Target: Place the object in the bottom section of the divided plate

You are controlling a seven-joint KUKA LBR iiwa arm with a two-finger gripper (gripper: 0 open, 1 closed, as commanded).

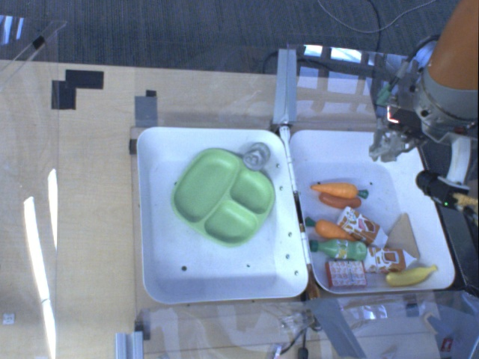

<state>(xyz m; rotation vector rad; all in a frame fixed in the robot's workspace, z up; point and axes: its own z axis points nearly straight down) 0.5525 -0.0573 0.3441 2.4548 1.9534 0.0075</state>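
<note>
While the arm reaches in from the right, its gripper hangs over the far edge of the right bin, near that bin's far right corner. Nothing sits between its fingers. Whether they are apart or together, I cannot tell from this angle.

Left bin: green plate lies roughly centred, turned at a slant, three sections. One large section to the left, two smaller ones to the right and near side. All three sections bare. A small grey round thing sits just beside the plate's far right rim, touching or nearly so; too small to name.

Right bin holds the loose items, all bunched toward its near left part, well apart from the gripper:
- carrot, farthest of the lot, lying left-right.
- second carrot, nearer, by the left wall.
- small printed carton, tilted, touching the second carrot.
- green item just nearer than that carrot.
- red and white box at the near wall.
- another carton to its right.
- banana at the near right.
- tan wedge just beyond the banana.
</note>
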